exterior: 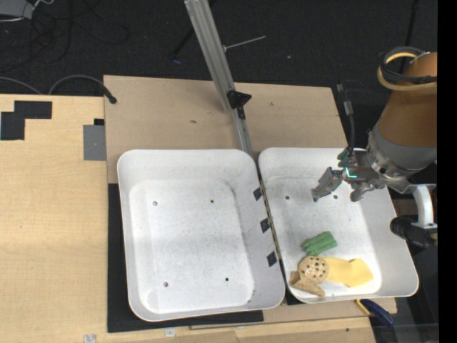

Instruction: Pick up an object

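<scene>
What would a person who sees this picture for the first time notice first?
Probably the arm, grey and orange, coming in from the right, with its gripper over the upper part of the right bin, open and holding nothing. Next, the small cluster in that bin's near corner: a green piece, a yellow piece and a tan perforated one, lying close together. The left bin draws less attention.

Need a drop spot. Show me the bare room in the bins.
The left bin is bare from wall to wall. The right bin is bare along its far end, beneath the hand. Its near end is crowded: green block, tan toy, yellow piece.
</scene>
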Motion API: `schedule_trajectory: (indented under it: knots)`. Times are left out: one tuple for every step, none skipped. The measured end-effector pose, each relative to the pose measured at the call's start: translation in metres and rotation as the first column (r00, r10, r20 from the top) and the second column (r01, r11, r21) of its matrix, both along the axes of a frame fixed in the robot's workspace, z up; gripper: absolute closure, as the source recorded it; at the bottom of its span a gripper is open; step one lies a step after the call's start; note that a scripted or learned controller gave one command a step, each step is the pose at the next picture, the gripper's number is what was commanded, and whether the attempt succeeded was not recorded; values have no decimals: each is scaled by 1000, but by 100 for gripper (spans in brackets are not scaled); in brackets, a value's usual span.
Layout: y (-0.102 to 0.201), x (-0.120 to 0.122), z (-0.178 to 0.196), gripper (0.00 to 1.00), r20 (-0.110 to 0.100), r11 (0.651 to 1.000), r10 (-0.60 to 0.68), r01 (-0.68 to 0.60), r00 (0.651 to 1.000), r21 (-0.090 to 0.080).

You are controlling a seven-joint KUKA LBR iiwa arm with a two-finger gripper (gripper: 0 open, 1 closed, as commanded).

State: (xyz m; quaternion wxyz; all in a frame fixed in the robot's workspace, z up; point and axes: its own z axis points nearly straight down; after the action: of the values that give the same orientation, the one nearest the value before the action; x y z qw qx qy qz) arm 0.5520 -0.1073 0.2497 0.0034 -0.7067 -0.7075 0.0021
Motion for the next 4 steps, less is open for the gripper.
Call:
schedule_trajectory:
  knots:
    - [-2,1,2,0,5,1000,-4,4,1000,-1]
    - [-1,10,-52,0,0,1000,-2,2,1000,0]
    - [6,6,-97,0,-1,1000,-3,3,1000,0]
    - [8,7,-141,0,-1,1000,-5,5,1000,0]
